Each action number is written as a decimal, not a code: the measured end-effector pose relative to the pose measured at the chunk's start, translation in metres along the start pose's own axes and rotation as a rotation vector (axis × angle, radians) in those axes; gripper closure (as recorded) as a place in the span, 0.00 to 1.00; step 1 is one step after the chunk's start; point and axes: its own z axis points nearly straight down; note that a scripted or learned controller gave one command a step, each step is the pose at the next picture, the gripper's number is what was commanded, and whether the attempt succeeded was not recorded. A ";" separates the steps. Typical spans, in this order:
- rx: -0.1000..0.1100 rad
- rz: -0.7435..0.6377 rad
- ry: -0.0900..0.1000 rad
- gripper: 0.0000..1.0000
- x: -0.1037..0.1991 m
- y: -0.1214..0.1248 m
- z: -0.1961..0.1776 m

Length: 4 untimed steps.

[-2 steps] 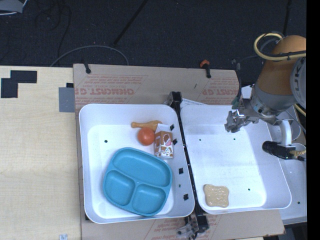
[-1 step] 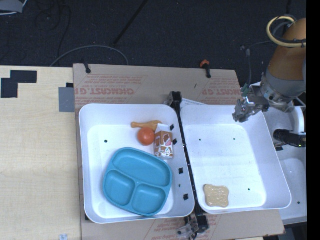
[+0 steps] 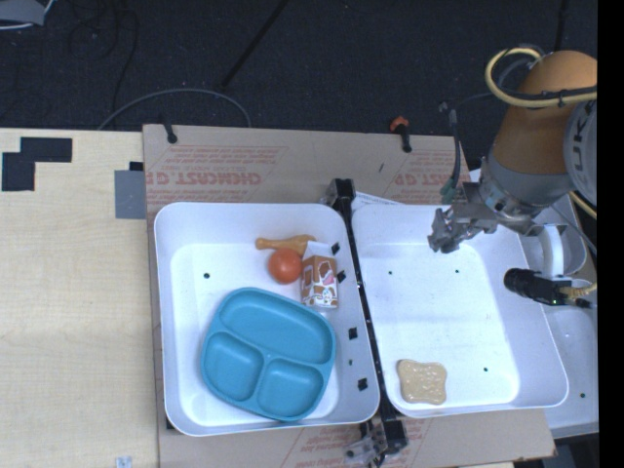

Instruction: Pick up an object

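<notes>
The gripper [image 3: 447, 239] hangs over the far edge of the right bin [image 3: 546, 383], near that bin's far right corner, and whether its jaws stand open or closed cannot be told from this slanted view; nothing can be made out between them, so no object counts as picked up. By that judgement the task is at its start: the approach and the grasp both remain to be done. The nearest candidate is a flat tan piece [image 3: 422, 380] lying in the right bin close to its near left corner, well apart from the gripper and diagonally across the bin floor from it. The other things sit in the left bin [image 3: 175, 359], beyond the divider between the two: a small patterned carton [image 3: 320, 282] near that bin's right wall, an orange ball [image 3: 285, 266] just beside it, a tan drumstick-shaped toy [image 3: 285, 243] behind the ball, and a blue divided plate [image 3: 268, 352] filling the near half.
</notes>
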 end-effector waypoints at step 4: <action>0.002 0.000 -0.001 1.00 0.190 -0.048 0.014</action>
